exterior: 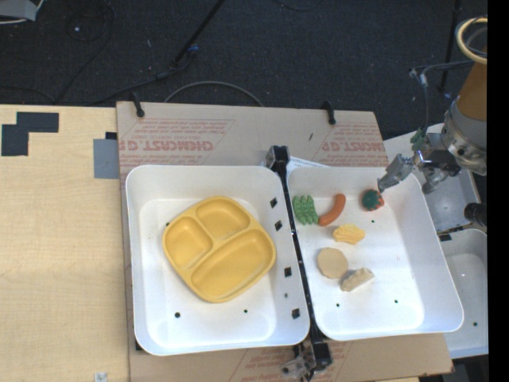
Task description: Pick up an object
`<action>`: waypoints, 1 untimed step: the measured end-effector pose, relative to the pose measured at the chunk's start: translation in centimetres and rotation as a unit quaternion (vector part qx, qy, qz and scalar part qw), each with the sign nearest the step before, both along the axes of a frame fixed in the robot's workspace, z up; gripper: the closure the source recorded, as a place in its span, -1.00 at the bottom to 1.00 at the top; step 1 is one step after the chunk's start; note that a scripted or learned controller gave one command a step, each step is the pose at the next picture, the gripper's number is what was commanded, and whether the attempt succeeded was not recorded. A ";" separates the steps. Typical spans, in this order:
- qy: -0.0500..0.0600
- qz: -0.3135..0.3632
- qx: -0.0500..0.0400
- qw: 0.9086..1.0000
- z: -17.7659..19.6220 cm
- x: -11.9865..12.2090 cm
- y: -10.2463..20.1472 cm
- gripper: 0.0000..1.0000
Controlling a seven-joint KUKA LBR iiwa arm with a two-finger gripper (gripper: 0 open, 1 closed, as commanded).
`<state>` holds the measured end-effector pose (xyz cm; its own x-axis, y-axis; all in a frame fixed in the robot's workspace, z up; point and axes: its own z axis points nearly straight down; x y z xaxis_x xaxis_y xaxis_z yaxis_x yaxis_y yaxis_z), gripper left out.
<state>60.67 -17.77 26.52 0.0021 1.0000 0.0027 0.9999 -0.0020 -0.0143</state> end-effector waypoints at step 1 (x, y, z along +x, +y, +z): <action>-0.006 0.001 -0.001 1.000 0.7 0.2 0.0 -1.00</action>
